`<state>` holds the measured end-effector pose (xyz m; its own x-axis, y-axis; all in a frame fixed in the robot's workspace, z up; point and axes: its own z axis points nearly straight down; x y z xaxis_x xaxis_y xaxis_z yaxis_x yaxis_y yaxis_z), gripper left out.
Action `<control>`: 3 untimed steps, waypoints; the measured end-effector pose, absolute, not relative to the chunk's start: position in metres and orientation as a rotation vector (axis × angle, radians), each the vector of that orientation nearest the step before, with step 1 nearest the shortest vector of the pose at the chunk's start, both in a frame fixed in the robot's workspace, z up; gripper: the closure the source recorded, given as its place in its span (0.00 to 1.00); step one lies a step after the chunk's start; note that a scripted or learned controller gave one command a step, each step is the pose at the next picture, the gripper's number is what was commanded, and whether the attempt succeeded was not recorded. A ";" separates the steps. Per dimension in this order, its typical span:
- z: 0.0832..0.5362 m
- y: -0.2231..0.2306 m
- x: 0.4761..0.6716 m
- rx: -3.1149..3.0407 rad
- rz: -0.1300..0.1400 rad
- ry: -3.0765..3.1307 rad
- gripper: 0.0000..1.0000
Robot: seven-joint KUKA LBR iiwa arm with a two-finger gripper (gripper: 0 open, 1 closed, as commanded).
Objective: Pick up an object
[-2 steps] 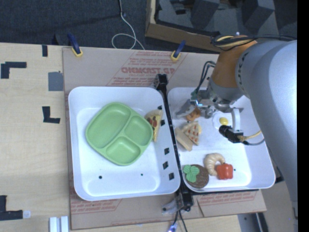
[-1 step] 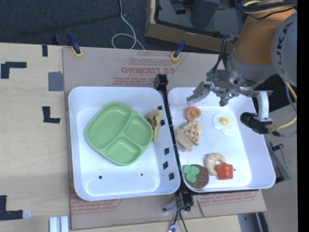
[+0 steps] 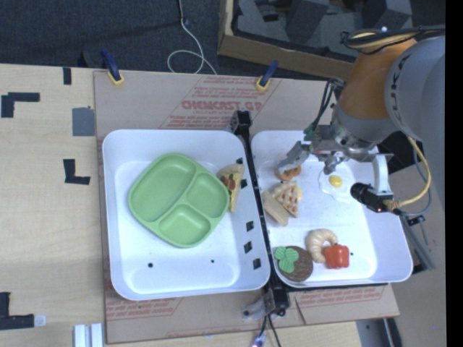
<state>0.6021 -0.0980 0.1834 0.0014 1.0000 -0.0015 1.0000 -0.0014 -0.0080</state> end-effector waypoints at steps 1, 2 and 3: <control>0.079 -0.102 0.594 -2.219 0.007 -2.221 0.00; 0.084 -0.097 0.638 -2.219 -0.001 -2.225 0.00; 0.153 -0.127 0.667 -2.226 -0.005 -2.227 0.00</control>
